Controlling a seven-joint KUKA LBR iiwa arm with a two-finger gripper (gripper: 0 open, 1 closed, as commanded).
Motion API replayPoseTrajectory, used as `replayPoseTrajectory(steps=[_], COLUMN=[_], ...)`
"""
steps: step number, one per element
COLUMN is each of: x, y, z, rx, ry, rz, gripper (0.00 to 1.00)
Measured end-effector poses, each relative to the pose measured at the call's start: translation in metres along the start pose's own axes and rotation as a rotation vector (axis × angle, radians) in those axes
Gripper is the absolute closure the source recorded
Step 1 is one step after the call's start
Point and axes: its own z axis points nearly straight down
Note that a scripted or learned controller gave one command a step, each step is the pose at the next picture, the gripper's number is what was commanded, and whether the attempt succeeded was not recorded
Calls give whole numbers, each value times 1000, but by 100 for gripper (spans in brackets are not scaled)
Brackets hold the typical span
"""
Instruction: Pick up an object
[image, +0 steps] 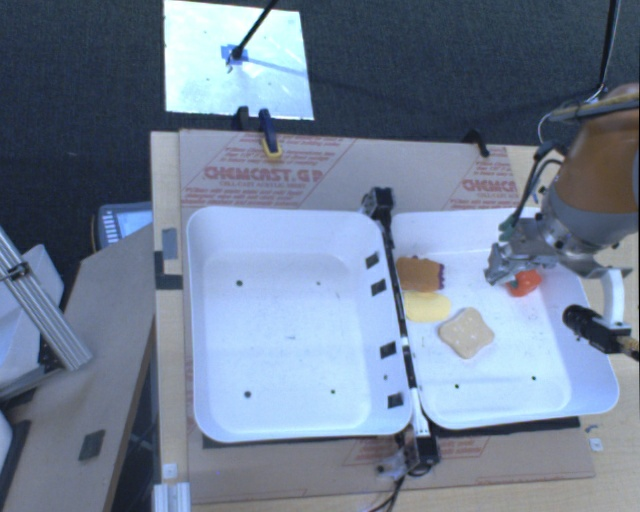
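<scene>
Right bin (560, 400) holds toast (466, 333), yellow slice (427, 308), brown piece (420, 273) — gripper (512, 268) over red object (524, 284), grip unclear.

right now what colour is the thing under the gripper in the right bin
Red-orange object, partly hidden below the gripper, seen in the camera view.

Dark carpet floor (420, 60) surrounds the bench. A shiny metal plate (238, 60) lies on it beyond the bench's far edge. The bench top is a tan board (330, 165) printed with red lettering. An aluminium extrusion (35, 305) leans at far left.
</scene>
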Motion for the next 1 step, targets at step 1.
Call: replayPoseTrajectory(steps=[1], x=[58], y=[14], z=[-59], rx=[-4], ry=[1], rz=[-6], gripper=[100])
